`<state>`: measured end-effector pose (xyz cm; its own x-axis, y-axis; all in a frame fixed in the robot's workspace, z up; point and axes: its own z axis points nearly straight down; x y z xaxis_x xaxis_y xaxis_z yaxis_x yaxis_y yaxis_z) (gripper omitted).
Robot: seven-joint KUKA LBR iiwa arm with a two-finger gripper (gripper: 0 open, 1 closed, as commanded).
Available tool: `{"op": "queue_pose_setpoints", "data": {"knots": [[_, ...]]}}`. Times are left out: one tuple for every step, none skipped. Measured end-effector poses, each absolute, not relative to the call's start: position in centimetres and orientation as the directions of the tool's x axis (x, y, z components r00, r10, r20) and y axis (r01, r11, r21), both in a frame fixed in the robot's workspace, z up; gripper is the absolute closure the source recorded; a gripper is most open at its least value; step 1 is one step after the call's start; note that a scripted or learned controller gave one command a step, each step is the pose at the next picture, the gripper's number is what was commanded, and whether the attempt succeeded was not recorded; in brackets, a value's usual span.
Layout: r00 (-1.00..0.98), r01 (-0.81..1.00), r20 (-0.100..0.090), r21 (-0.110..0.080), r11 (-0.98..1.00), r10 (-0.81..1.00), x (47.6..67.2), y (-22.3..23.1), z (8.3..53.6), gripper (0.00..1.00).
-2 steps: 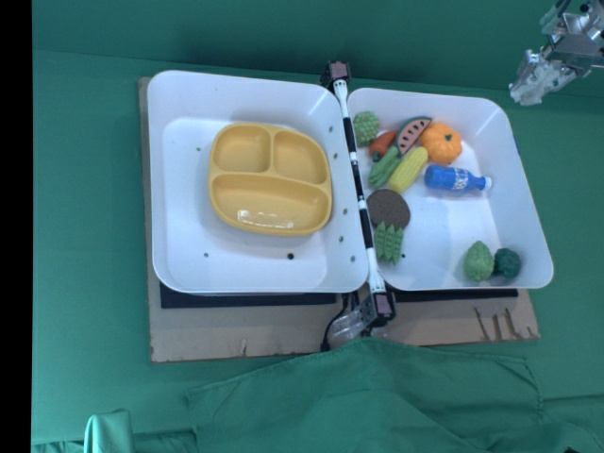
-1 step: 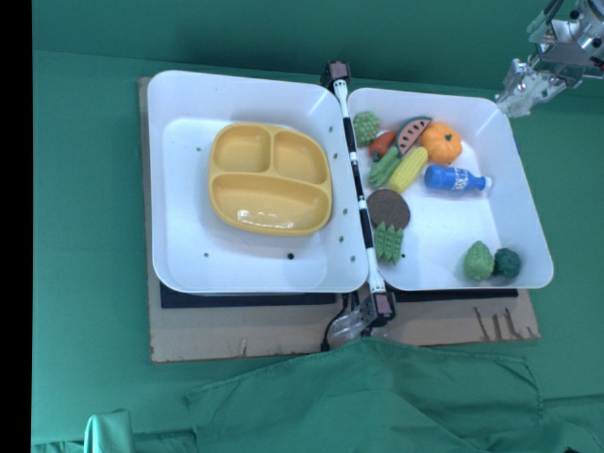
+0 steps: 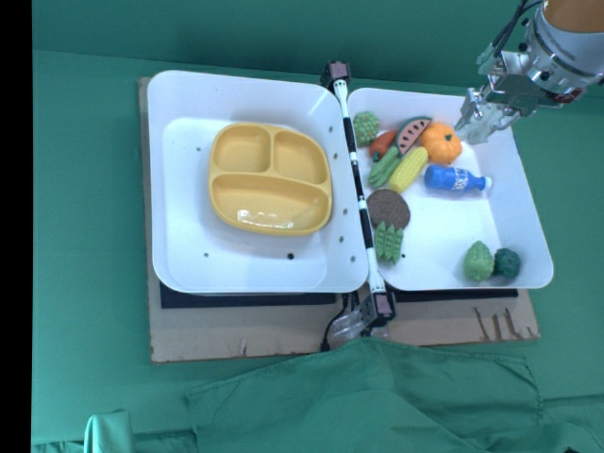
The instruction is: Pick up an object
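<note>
Hovering at the right bin's [image 3: 528, 206] two-o'clock corner: tool [image 3: 475, 125], finger state indiscernible, nothing seen held. Orange [image 3: 441, 143] lay just beside it, crowded by watermelon slice [image 3: 412, 132] and bottle [image 3: 456, 179]; risk judged: fingers snagging neighbours.

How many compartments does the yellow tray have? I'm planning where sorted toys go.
3: on the yellow tray in the left bin, two small compartments along its far side, one wide compartment along its near side.

No readable text, brand, number or sign anywhere. White label on the blue bottle [image 3: 456, 179] too small and blurred to make out. Nothing printed on the yellow tray [image 3: 271, 177] or on either white bin [image 3: 179, 253].
</note>
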<state>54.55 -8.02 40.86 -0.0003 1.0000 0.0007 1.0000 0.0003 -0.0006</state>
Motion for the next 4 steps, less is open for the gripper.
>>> {"op": "queue_pose_setpoints", "data": {"knots": [[-0.002,1.0,0.002,-0.001,0.002,1.0,52.0,-2.4,39.1,1.0],[0.004,1.0,0.0,-0.009,-0.004,1.0,49.8,-2.4,28.9,1.0],[0.006,1.0,0.0,0.008,-0.006,1.0,50.1,-2.4,30.7,1.0],[0.004,1.0,-0.004,0.009,-0.004,1.0,58.2,-4.3,28.1,1.0]]}}
